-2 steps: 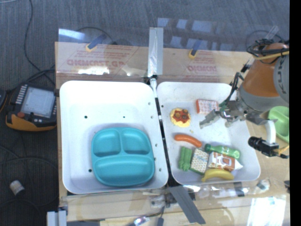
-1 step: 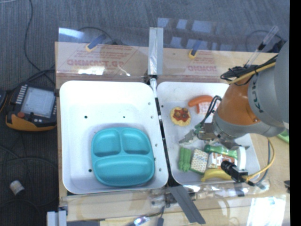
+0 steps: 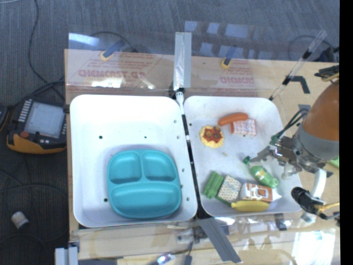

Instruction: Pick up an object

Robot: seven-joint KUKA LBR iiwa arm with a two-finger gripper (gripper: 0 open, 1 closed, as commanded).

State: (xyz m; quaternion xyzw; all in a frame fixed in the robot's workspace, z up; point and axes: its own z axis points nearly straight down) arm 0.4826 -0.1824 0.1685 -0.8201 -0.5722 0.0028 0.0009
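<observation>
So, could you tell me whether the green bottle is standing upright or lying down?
Lying down: the green bottle rests on its side on the right bin's floor, long axis slanted, beside the gripper.

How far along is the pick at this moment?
Done: the claw is down in the right bin, at the green bottle. In hand: nothing visibly lifted; the bottle lies on the bin floor. Left: grasping and raising an object.

Your right bin [image 3: 276,112] holds a green bottle [image 3: 262,176] lying tilted near its right wall; hot dog [image 3: 233,118], pizza [image 3: 212,136] and cartons lie nearer its middle.
</observation>
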